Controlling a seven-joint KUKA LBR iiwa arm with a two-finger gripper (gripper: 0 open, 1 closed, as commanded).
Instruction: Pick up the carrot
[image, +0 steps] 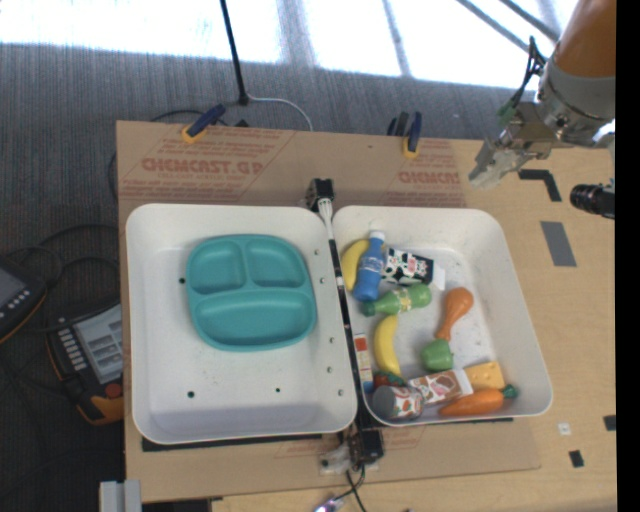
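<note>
Orange carrot lies lower right in the right bin — my gripper, upper right, grips nothing; jaw gap unclear.

Two bins sit side by side on the bench. The left bin holds a divided plate at its middle. The right bin holds a clutter: a bottle and a carton far, a drumstick to their right, a banana in the middle, and the carrot along the near wall, right of a pouch. The gripper hangs beyond the right bin's far right corner.
</note>
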